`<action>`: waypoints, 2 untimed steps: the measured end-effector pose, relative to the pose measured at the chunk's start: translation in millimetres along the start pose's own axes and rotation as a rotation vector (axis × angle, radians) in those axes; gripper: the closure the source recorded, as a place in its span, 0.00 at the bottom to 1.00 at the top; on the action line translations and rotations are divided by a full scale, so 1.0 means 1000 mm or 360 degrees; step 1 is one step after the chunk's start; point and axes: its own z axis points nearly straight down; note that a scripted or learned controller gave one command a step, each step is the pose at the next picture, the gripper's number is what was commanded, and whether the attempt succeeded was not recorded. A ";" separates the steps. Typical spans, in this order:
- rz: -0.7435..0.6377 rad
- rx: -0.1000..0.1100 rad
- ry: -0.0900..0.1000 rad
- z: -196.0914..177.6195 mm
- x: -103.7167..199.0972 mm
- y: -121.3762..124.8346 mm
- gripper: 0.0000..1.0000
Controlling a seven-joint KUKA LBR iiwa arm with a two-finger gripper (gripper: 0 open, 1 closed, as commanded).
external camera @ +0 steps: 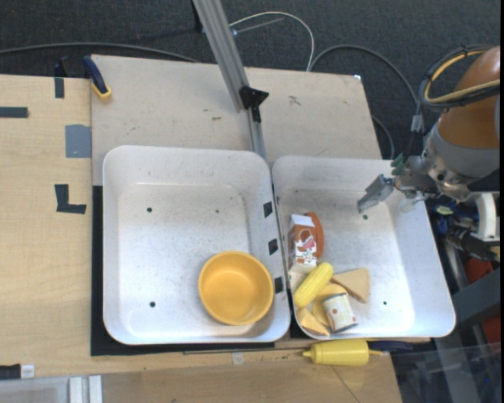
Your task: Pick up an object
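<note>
My gripper [375,195] hangs over the far right part of the right bin [407,250], with the grey and orange arm [466,133] reaching in from the right. It is apart from the objects, which lie in the bin's near left corner. There, an orange-red packet [307,235] lies by the left wall. Below it is a yellow corn-like piece [313,283], then a tan wedge [354,283] and a small white and red can [341,312]. Nothing shows in the gripper.
A yellow bowl [235,287] sits in the near right corner of the left bin [151,225]. A yellow bottle [340,353] lies on the bench just outside the right bin's near edge. A grey pole [227,44] slants down to the bins' shared far edge.
</note>
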 end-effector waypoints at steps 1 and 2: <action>0.0001 0.0000 0.0000 0.000 0.000 0.000 0.00; 0.0003 0.0009 0.0000 0.062 -0.006 0.001 0.00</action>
